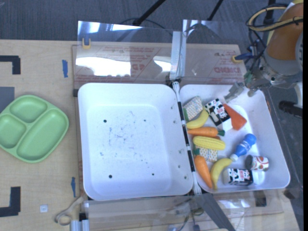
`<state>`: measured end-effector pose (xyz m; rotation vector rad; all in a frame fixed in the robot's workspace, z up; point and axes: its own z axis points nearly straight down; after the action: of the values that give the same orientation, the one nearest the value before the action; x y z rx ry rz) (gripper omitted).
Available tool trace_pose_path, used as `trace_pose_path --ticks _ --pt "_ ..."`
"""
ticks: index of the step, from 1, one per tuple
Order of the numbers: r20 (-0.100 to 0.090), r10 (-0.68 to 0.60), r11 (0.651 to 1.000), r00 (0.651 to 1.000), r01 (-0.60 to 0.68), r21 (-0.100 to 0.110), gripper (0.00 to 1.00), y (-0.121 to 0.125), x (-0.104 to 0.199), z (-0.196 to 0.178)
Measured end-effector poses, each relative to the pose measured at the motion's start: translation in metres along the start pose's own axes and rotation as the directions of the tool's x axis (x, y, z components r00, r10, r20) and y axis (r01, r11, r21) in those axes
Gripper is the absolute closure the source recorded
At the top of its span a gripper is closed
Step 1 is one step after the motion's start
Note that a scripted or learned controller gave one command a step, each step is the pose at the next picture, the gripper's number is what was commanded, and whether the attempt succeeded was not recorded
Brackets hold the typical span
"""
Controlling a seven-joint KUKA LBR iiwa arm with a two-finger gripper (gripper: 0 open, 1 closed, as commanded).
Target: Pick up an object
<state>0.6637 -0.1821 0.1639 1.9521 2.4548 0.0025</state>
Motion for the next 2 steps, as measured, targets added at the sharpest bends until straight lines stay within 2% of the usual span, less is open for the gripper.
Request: trace_pose_path --ticks 1,2 --pt "0.012 -0.208 0.978 0.978 0.208 -0.018 0.0 0.008 0.042 0.044" --pt "0.013 -0.609 0.793 0.793 0.609 0.016 0.0 0.018 0.053 0.054"
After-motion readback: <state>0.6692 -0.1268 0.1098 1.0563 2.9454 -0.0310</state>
